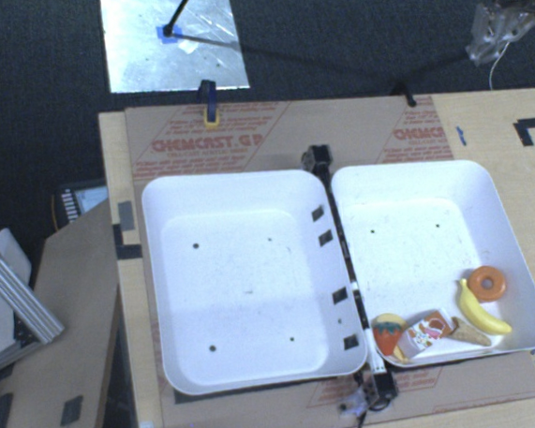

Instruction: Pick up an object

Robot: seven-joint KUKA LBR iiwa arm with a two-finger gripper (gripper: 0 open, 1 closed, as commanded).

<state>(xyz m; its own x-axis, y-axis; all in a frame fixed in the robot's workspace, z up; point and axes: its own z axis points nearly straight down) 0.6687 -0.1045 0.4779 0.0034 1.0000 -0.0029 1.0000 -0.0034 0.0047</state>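
- Inspecting the gripper [503,21] at the top right corner of the view: it sits high over the dark floor beyond the bench [372,123], and whether the jaws are apart or together cannot be told at this size and blur.
- Nothing is seen between the jaws; no object is held.
- The candidate objects lie well below and slightly left of the jaws in the view, crowded into the near right corner of the right bin [416,194].
- Banana [480,310]: yellow, lying flat, long axis running from upper left to lower right, one end near the orange ring and the other toward the bin's near wall.
- Orange ring-shaped item [487,282], doughnut-like, sits just beside the banana's upper end, touching or nearly so.
- A red-and-orange round item [388,331], a white-and-red packet [422,335] and a tan wedge [469,334] lie in a row along the near wall, close together.
- Left bin [236,277] is further still from the jaws.
- Risk, as judged: the cluster is tight against the corner wall, so a descent could strike the rim or close on two items at once.
- Risk, as judged: gripping the banana along its long axis rather than across it would likely let it slip free.
- Risk, as judged: the flat packet offers little height to close on.
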